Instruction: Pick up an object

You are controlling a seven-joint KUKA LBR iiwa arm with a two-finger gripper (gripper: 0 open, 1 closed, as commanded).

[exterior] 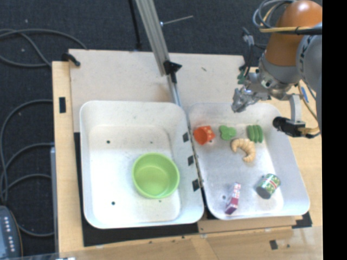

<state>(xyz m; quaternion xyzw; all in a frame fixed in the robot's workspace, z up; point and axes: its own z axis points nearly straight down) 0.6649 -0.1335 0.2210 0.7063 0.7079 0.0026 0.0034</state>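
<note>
White bins are seen on the bench; the right bin (293, 161) carries a croissant (244, 148) among other items. The end effector (240, 103) is positioned above the bin's far rim; its opening cannot be told, and nothing is seen held. No object is lifted yet.

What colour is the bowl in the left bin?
Light green. The bowl shows plainly in the camera view, sitting in the left bin.
</note>
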